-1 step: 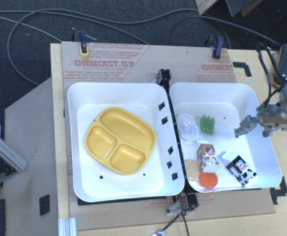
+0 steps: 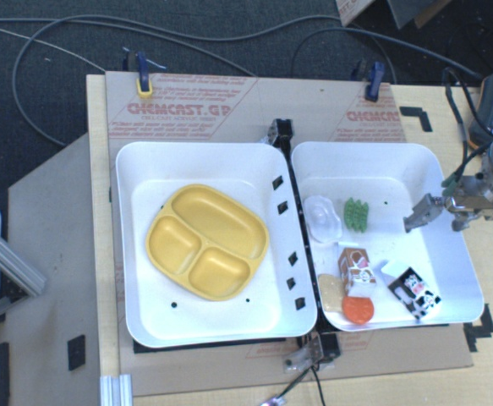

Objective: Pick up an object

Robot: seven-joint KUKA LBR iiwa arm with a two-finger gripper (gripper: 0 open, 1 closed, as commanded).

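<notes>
The right bin (image 2: 398, 155) holds several small objects. A clear plastic piece (image 2: 322, 218) lies next to a green bumpy piece (image 2: 357, 215). Below them sit a brown and white packet (image 2: 356, 268), a tan flat piece (image 2: 331, 288) and an orange-red round object (image 2: 358, 309). A black and white item (image 2: 414, 292) rests near the bin's front right. My gripper (image 2: 425, 213) hangs over the right side of this bin, to the right of the green piece and above the black and white item. It holds nothing that I can see.
The left bin (image 2: 136, 227) carries a yellow divided plate (image 2: 207, 242). A black divider with clips (image 2: 287, 218) runs between the bins. Blue clamps (image 2: 144, 73) (image 2: 374, 80) pin the cardboard base at the back. Cables cross the dark floor behind.
</notes>
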